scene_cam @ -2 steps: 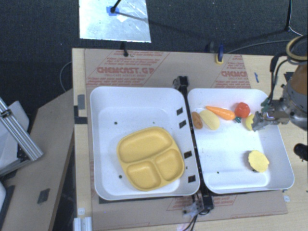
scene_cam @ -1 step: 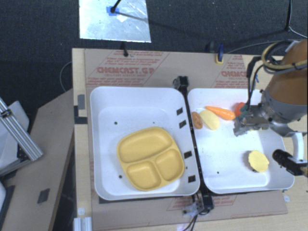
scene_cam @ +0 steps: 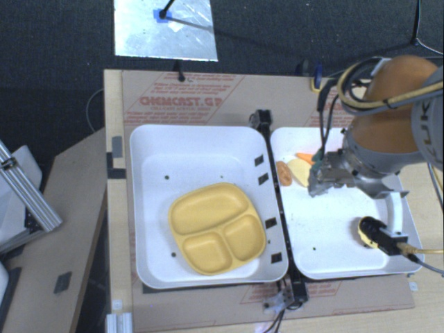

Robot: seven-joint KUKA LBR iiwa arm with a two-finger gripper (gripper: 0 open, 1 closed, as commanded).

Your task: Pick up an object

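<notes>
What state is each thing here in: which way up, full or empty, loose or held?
Yellow divided plate: flat, right side up in the left bin, all three compartments empty.
Small orange piece: loose on the floor of the right bin, near the wall between the bins.
Pale yellow piece: loose, right beside the orange one.
Gripper: low over the right bin, next to both pieces; nothing visibly held.

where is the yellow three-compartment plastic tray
In the camera view, the yellow three-compartment plastic tray lies in the white bin on the view's left, toward its near right corner, across the divide from the gripper over the other bin.
</notes>
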